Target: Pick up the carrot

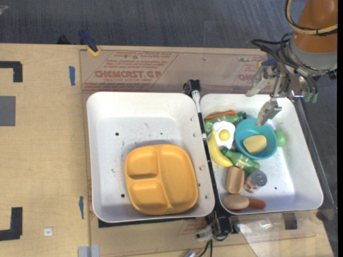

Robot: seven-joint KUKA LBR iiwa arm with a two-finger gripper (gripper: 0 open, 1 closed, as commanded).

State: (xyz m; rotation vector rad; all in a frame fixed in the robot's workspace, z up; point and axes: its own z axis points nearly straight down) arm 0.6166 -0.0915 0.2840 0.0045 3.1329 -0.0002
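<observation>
Sausage [256,203] lies at the right bin's [305,189] near edge, while the tool [270,108], fingers apart and empty, hovers by the bowl [256,138]; reaching the carrot [220,114] at the far edge comes next.

Even bright light, soft shadows, pic maybe slightly blurry.

Orange carrot [220,114], teal bowl [256,139] beside it, yellow banana [216,151], white-and-yellow egg [224,134], yellow-orange tray [160,179] left of the bowl, two white bins [102,143], orange-banded grey arm [315,20]
</observation>
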